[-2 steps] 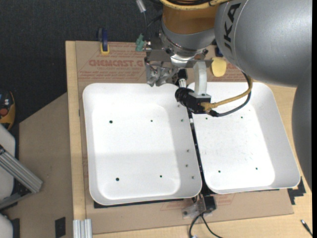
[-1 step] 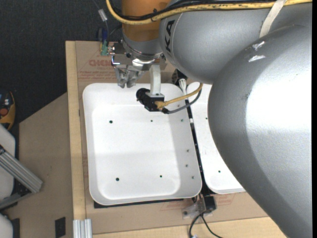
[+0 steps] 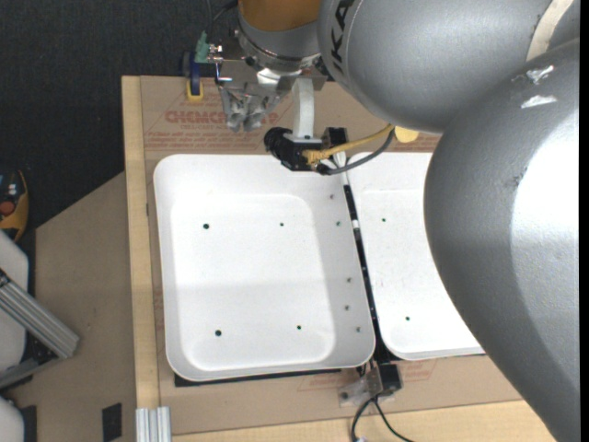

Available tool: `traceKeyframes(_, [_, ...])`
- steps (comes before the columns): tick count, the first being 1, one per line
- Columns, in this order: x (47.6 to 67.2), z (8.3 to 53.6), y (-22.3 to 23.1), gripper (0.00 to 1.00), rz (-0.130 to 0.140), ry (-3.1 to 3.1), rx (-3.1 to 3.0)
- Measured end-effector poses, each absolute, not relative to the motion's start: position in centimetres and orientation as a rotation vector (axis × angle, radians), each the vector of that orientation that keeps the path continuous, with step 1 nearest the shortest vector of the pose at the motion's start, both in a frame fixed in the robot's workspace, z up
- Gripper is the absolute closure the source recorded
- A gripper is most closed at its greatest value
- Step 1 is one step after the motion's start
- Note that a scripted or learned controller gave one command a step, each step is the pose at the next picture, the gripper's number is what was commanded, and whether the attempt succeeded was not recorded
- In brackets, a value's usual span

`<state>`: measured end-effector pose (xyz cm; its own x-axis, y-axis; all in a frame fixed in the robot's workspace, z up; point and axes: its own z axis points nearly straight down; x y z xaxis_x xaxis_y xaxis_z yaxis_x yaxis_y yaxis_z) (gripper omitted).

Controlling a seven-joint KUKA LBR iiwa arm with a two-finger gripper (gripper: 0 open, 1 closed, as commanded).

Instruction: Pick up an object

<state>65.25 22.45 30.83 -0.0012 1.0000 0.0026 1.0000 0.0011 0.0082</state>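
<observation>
My gripper [image 3: 245, 115] hangs under the orange-banded wrist at the top of the camera view. It is over the brown bench board just behind the back rim of the left bin [image 3: 184, 247]. Its grey fingers [image 3: 237, 110] point down, pressed close together with nothing between them. The left bin's white floor shows a few small dark dots. The grey arm hides much of the right bin [image 3: 405, 274].
A black connector with yellow-tipped cables [image 3: 293, 148] hangs by the left bin's back right corner. A small blue and yellow piece [image 3: 196, 68] sits at the board's back edge. A black strip [image 3: 361, 256] separates the bins. Metal rails [image 3: 37, 320] lie off the left.
</observation>
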Motion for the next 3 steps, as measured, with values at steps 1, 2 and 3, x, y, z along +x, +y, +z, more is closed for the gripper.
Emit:
traceKeyframes(1, [66.4,36.4,16.8,1.0,0.011,2.211,2.222])
traceKeyframes(2, [66.4,26.1,22.8,1.0,-0.013,2.232,2.221])
traceKeyframes(3, [66.7,32.1,20.5,1.0,0.012,2.217,2.22])
